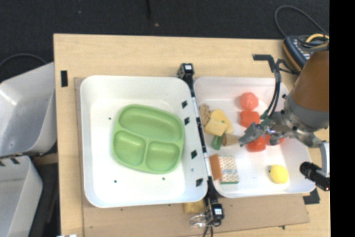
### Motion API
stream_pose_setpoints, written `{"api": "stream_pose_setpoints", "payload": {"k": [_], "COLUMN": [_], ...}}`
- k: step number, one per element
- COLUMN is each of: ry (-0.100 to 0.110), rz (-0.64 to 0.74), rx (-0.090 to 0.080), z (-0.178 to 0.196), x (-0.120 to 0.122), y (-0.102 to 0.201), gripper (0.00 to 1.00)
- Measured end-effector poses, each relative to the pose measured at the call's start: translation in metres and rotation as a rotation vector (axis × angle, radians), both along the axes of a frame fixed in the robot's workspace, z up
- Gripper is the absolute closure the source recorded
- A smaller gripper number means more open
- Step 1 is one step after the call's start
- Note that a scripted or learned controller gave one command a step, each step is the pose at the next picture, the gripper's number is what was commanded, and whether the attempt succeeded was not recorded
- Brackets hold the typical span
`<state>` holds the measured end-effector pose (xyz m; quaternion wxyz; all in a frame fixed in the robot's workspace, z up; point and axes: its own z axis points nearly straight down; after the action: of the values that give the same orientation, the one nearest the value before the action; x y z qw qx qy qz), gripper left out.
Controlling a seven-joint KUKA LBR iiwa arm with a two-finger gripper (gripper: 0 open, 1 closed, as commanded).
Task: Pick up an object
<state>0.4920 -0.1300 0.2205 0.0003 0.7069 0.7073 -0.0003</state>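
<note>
My gripper [258, 134] hangs low over the middle of the right bin [260, 192], at the end of the grey arm with its orange band [313, 86]. A red object [256, 145] lies directly under it and is partly hidden by it; I cannot tell whether it is gripped. Just beyond are a second red piece [249, 117] and a round orange-red ball [249, 100]. A yellow wedge [218, 122] lies left of the gripper, with a small green item [216, 141] beside it. A yellow lemon [279, 174] rests near the bin's front right.
A patterned small box [225, 169] and a tan cracker [205, 115] lie along the right bin's left wall. The left bin [94, 186] holds a green divided plate [148, 139]. Black cables [294, 16] and a device [302, 47] sit at the bench's far right.
</note>
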Motion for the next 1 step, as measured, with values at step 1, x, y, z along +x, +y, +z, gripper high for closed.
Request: {"api": "stream_pose_setpoints", "payload": {"k": [1], "ry": [0.001], "rz": [0.008], "rx": [0.003], "z": [-0.0207], "x": [-0.0019], "y": [0.0844], "gripper": [0.00]}}
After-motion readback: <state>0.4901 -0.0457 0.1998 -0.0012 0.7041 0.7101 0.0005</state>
